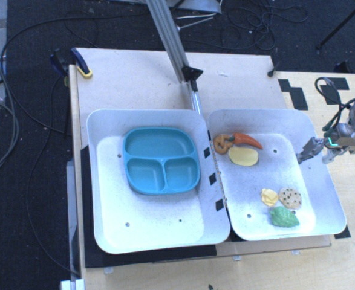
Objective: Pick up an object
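I am the gripper (308,151), and I sit at the right side of the bench (141,80), over the right-hand wall of the right bin (256,180), about halfway along that wall. My tip points in toward the bin's floor. Whether my jaws are spread or pressed together I cannot tell from this slanting look-down. The things I could pick up all lie in the right bin, apart from me. Near the bin's far edge, towards its left side, an orange-red carrot (248,139) lies beside a brown pretzel (223,143). A pale yellow oval piece (244,156) sits just below them, close to both. Toward the bin's near right corner there is a second cluster. A small yellow lump (270,196) lies just beside a round chocolate-chip cookie (290,197), and a green leafy piece (284,217) lies just below those two, nearest the near edge. The cookie is the thing closest to my side of the bin, though well clear of me. The left bin (159,219) carries a blue divided tray (162,161), set in its far half, with one long compartment and two smaller ones. A grey metal pole (168,29) slants in over the bench's far edge and ends where the two bins meet. A small blue and yellow tool (80,63) lies at the bench's far left corner.
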`<action>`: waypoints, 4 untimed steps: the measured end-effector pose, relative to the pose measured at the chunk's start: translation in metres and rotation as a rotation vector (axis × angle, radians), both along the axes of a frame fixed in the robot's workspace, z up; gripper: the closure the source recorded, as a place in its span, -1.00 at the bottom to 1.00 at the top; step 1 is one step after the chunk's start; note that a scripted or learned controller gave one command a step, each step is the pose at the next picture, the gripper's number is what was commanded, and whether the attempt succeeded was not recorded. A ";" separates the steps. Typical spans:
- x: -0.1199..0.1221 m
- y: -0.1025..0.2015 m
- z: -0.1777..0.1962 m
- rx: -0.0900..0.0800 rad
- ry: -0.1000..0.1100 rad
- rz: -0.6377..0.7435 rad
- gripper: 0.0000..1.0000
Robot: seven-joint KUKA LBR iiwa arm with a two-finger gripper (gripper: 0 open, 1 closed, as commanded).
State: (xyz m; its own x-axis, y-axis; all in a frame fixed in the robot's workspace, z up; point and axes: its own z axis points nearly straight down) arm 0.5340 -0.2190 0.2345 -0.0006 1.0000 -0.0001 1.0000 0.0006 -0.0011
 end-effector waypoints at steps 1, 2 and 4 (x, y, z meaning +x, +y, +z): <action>0.000 0.000 0.000 0.000 -0.001 0.000 -1.00; 0.003 0.006 -0.044 0.001 0.003 0.000 -1.00; 0.000 0.004 -0.141 -0.001 -0.001 -0.001 -1.00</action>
